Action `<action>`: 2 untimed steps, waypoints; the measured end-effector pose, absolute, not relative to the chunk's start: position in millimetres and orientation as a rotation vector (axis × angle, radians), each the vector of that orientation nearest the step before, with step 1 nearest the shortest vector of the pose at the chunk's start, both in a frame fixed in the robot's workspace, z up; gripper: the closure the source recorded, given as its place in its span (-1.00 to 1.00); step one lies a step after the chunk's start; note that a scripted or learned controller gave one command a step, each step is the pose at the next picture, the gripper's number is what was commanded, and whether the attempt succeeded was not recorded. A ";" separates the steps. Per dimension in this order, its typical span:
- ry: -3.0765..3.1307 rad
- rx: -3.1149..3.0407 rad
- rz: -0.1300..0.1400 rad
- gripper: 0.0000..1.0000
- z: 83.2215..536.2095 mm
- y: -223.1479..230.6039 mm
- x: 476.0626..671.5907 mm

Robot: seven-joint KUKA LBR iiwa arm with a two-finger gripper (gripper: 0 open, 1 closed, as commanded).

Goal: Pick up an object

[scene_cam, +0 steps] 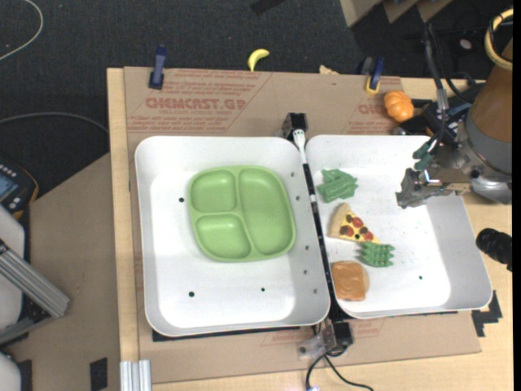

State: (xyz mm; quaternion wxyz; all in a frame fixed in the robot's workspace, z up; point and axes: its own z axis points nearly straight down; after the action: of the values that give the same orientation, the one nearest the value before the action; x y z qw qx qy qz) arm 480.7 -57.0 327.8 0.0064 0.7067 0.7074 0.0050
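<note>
Hand (413, 192) above right bin (456, 259), grip state unclear, pizza slice (352, 225), two green toys and brown patty (350, 280) below-left, green divided plate (242, 213) in left bin.

Grey metal hand (417, 187), silver wrist, orange band, black cables

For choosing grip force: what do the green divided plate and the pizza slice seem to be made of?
Green divided plate: probably hard plastic, one even colour with a soft sheen and moulded ridges. Pizza slice: likely a plastic or rubber toy, with flat painted-looking colours; the look leaves its hardness open.
</note>
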 end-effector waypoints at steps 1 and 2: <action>2.229 2.221 -0.003 1.00 275.6 -7.5 479.1; 2.229 2.209 0.012 1.00 338.9 58.6 480.1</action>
State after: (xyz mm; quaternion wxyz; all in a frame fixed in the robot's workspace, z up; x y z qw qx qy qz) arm 480.1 58.6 338.9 0.0017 0.7039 0.7103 0.0038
